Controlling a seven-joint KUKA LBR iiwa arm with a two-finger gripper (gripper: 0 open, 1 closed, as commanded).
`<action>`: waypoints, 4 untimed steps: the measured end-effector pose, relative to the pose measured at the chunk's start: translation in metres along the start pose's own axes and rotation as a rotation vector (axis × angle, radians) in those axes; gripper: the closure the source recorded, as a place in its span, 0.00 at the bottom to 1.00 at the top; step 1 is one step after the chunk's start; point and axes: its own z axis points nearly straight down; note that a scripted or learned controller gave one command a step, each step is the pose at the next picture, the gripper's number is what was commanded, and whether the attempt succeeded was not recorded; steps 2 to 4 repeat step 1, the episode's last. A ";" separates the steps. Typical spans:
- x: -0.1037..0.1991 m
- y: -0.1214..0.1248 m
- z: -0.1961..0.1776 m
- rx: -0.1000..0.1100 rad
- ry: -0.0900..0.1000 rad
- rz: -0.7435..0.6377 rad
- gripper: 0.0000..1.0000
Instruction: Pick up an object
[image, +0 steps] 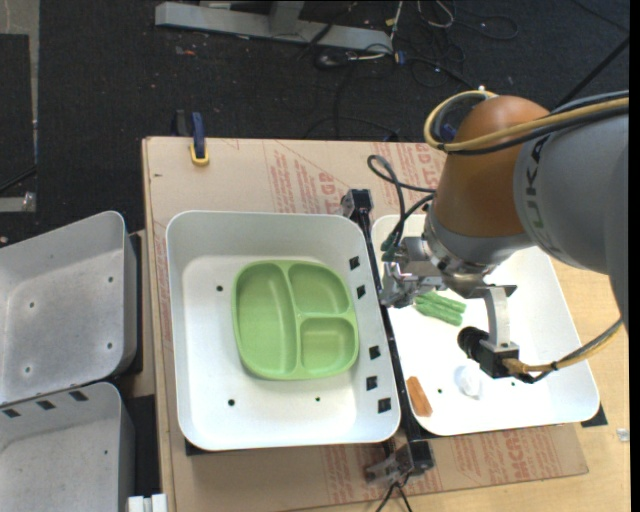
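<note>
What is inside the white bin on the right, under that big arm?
The right bin holds a green object near the gripper, a small orange piece and a small white item. The arm covers the bin's far part.

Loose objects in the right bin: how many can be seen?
3: a green piece near the claw, a white lump lower down, an orange piece at the bottom-left. The arm may hide others.
</note>
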 end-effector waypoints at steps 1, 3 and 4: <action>0.048 -0.005 0.006 -0.002 0.000 0.000 1.00; 0.048 -0.005 0.006 -0.002 0.000 0.000 1.00; 0.048 -0.005 0.006 -0.002 0.000 0.000 1.00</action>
